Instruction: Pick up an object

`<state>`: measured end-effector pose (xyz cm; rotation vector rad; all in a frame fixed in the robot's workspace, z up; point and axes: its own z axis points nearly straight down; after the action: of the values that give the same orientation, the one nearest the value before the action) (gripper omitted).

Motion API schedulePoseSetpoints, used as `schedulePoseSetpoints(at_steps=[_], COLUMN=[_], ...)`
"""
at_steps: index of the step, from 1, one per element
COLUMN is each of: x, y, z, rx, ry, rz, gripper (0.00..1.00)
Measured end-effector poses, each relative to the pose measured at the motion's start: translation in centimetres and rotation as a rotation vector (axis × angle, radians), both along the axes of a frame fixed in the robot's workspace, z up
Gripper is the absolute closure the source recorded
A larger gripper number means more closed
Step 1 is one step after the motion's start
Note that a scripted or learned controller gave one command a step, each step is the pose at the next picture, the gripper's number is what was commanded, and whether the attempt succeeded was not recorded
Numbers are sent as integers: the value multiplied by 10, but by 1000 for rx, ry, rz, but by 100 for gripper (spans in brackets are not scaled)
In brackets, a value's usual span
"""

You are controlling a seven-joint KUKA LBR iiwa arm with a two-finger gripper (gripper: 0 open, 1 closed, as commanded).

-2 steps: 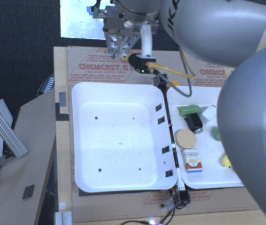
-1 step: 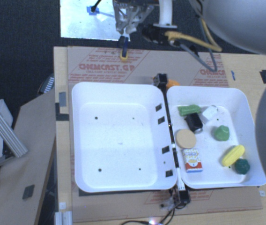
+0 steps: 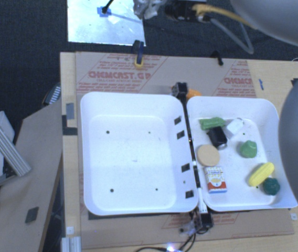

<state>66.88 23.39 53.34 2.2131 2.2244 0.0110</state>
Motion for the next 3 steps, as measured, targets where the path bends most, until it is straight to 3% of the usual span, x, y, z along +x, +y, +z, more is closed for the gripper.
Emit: schedulePoseSetpoints(at_steps=[1, 2, 3], x=[-1, -10, -1], y=[0, 0, 0], z=[-138, 12, -164], rx=[-6, 4, -7], ry=[20, -10, 20], rz=[-5, 1, -5], gripper=[100, 100, 100])
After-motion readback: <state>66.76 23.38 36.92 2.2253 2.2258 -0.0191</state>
